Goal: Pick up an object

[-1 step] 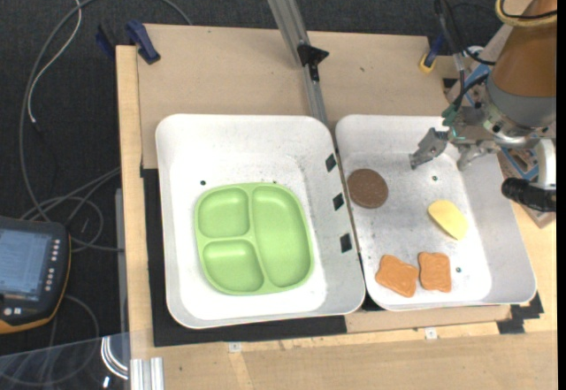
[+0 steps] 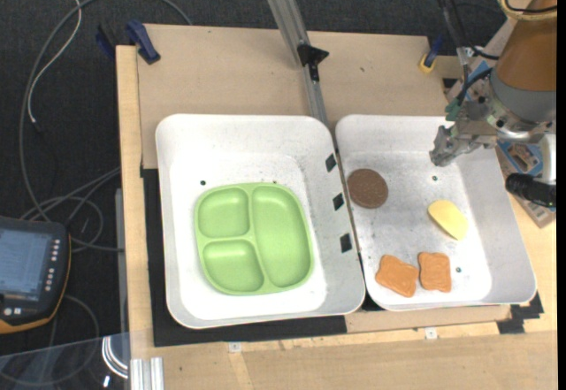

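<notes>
Stage: pick not yet made | Gripper [image 2: 445, 149] hovers over the right bin's [image 2: 402, 136] upper edge, fingers' spread impossible to tell, nothing visibly held | Brown disc [image 2: 367, 187], yellow wedge [image 2: 449, 219] and two orange pieces [image 2: 396, 275] [image 2: 434, 271] lie in that bin | Green divided plate [image 2: 255, 238] sits in the left bin [image 2: 177, 202].

The arm [image 2: 529, 43] enters as a thick rounded body: an orange-tan band wide across its upper part, a grey segment beneath it, and a pale ring edging the top. Blue and black cables run down its left flank toward the wrist, alongside what looks like a yellow loop near the top. The pincer [image 2: 445, 151] is a small grey metal assembly, blurred, its details hard to make out.
</notes>
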Available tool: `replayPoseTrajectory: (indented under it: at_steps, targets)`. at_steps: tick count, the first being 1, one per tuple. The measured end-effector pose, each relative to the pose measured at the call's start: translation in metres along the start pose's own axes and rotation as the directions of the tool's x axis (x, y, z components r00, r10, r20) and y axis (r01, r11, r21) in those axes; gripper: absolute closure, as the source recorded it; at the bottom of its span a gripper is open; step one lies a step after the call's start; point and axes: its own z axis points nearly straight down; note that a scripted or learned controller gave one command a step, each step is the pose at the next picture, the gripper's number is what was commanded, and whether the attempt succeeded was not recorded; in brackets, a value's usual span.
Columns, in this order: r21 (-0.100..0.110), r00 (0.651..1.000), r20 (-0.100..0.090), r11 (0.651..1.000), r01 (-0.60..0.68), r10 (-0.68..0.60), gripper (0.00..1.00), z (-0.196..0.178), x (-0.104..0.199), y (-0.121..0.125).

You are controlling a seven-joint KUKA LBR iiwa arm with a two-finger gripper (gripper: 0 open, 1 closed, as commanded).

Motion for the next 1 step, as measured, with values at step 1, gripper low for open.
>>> replayPoseTrajectory:
  at_steps: [1]
  targets:
    - [-0.002, 1.0, 0.0, 1.0, 0.001, -0.001, 1.0, -0.0108, 0.0004, 0.0007]
